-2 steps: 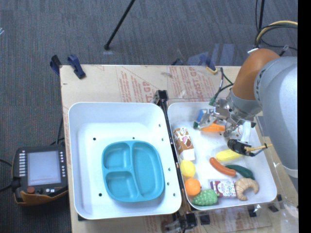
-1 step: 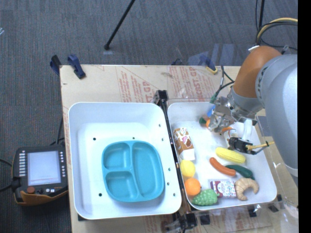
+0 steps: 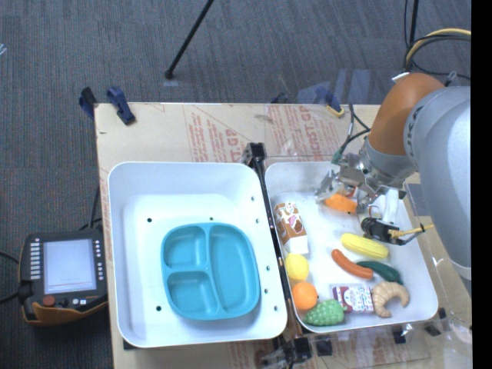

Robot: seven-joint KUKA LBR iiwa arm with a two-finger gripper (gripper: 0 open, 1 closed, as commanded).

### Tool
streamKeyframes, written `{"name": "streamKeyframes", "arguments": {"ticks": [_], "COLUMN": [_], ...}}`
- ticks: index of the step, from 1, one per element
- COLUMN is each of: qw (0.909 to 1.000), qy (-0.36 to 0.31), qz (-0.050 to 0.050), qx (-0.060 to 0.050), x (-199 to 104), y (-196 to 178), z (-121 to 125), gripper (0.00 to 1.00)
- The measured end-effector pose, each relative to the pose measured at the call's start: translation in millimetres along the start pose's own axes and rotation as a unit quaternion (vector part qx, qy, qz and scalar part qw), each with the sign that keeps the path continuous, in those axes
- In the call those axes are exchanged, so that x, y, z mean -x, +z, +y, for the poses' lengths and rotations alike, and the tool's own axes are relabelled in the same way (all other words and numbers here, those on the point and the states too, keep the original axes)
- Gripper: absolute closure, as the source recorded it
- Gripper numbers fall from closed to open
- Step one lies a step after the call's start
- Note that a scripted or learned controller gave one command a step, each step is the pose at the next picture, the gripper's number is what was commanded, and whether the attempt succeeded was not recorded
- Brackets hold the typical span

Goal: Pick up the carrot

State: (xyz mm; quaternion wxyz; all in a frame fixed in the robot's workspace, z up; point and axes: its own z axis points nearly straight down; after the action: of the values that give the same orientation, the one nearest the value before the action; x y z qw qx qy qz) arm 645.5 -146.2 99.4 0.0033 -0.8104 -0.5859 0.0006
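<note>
- Light even, fairly bright, from overhead; no hard hotspots.
- White bins [image 3: 123,206] read clean, slightly bluish; left one shows soft shading along inner walls.
- Soft shadow under blue plate [image 3: 209,271], short & diffuse.
- Carpet [image 3: 92,44] around bench darker, grainy, w/ faint noise.
- Arm [image 3: 430,137] close to lens at right: soft, a bit out of focus; mild sheen on orange band.
- Small items in right bin sharp enough, edges slightly soft from low res.
</note>
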Motion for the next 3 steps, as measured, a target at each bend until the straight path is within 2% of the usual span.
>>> {"name": "streamKeyframes", "arguments": {"ticks": [1, 2, 3], "qw": [1.0, 1.0, 0.9998], "qy": [-0.003, -0.003, -0.013], "qz": [-0.001, 0.0, 0.012], "qx": [-0.002, -0.002, 0.007], "x": [-0.2, -1.0, 27.2], "y": [-9.4, -9.0, 3.8], "z": [-0.4, -0.5, -9.0], "gripper": [1.0, 0.0, 0.0]}}
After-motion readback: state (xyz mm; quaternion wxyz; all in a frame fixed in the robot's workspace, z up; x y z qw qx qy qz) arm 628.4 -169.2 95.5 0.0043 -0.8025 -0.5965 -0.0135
